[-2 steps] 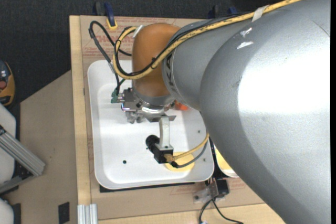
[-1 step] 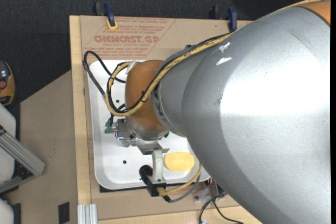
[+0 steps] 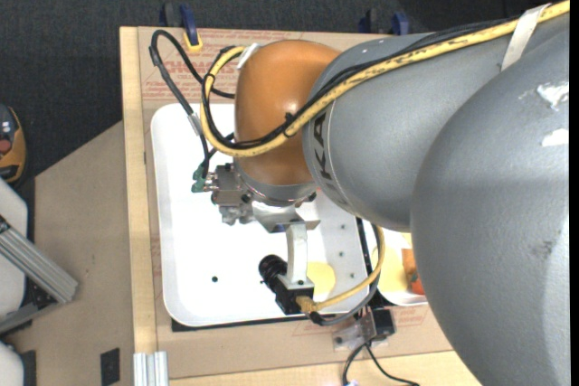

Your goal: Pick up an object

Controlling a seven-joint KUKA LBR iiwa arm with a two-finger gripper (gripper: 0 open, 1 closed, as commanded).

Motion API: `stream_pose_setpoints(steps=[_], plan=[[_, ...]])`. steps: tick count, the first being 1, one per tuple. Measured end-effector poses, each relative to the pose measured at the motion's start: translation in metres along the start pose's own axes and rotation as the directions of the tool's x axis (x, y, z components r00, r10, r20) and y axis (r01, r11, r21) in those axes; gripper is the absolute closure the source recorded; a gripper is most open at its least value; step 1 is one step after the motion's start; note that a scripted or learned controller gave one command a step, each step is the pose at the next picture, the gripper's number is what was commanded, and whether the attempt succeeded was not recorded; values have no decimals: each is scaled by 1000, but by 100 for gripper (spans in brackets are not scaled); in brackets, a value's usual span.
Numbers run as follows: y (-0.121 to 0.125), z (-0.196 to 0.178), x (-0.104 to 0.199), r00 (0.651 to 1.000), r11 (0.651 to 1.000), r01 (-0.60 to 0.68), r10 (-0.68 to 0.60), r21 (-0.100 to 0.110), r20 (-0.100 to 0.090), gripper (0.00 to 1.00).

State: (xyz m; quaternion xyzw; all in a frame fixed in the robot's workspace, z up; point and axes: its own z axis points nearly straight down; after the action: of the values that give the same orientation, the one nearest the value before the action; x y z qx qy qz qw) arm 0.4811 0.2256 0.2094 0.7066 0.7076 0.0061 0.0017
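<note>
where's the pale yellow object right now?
Camera view: the pale yellow object lies in the view's left bin, near its front-right corner, below the arm's orange band; an orange-red object sits just across the wall in the right bin.

Big grey arm (image 3: 452, 122) w/ glossy orange band (image 3: 271, 104), yellow cable (image 3: 407, 59) strung along it (black cable (image 3: 172, 59) looping too).

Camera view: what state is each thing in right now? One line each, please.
arm: reaching in from the right, wrist down over the left bin.
gripper: under the orange band, above the left bin's floor; no object seen in it.
left bin: flat on the bench, partly covered by the arm.
yellow object: lying in the left bin near its right rim, ungrasped.
orange object: in the right bin, mostly hidden by the arm.
</note>
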Motion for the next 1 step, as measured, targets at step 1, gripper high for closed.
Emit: stream_pose_setpoints(steps=[1], plan=[[-6, 91, -3, 1000, 1000, -2, 2, 22, 10, 100]])
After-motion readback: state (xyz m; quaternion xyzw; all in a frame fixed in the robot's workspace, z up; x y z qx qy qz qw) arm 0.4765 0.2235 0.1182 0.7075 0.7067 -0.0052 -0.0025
